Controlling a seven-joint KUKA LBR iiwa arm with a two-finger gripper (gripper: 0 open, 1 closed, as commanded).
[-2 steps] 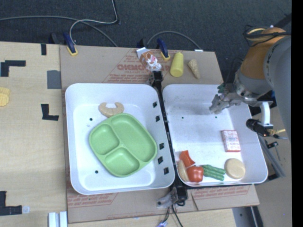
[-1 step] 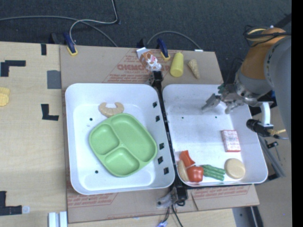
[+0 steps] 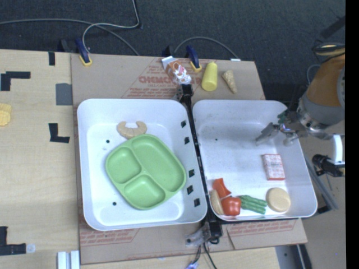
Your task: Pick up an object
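Observation:
The right bin holds a small pink-and-white card, a tan round bun, a green bean-like piece, a red pepper-like piece and a tan piece at the front left. My gripper hangs over the bin's right side, above and just behind the card. Its fingers are spread apart with nothing between them. The arm, grey with an orange band, comes in from the right.
The left bin holds a green divided plate and a tan curved cookie. Behind the bins lie a yellow bottle, a cone and a small packet. Cables run along the back.

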